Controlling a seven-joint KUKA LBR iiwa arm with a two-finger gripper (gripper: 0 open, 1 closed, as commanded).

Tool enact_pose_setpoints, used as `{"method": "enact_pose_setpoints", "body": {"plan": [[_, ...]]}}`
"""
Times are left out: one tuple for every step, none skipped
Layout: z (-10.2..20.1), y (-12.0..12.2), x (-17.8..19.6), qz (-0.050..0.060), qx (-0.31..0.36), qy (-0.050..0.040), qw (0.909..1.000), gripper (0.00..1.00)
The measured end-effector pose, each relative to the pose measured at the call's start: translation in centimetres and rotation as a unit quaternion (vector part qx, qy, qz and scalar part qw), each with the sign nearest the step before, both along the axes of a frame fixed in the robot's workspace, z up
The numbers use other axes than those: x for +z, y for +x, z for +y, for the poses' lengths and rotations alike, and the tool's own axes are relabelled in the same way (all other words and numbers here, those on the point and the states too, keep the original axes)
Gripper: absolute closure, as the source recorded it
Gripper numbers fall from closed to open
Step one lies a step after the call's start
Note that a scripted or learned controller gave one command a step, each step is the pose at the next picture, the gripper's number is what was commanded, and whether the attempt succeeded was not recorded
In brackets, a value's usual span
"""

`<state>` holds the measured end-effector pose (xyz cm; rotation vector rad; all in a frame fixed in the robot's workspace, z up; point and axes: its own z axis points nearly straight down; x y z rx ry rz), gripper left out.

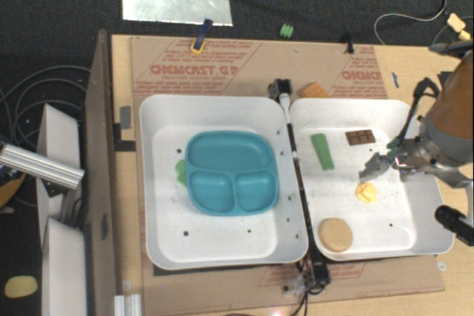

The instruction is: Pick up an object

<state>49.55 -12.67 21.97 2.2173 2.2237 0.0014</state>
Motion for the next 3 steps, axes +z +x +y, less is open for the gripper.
{"method": "enact_pose_setpoints", "body": {"plan": [[0.7, 5.6, -13.5, 0.003, 0.002, 0.001, 1.0, 0.0], [1.1, 14.6, -13.4, -0.004, 0.002, -0.0006, 1.0, 0.0], [1.0, 14.3, -12.4, -0.002, 0.001, 0.0002, 1.0, 1.0]]}}
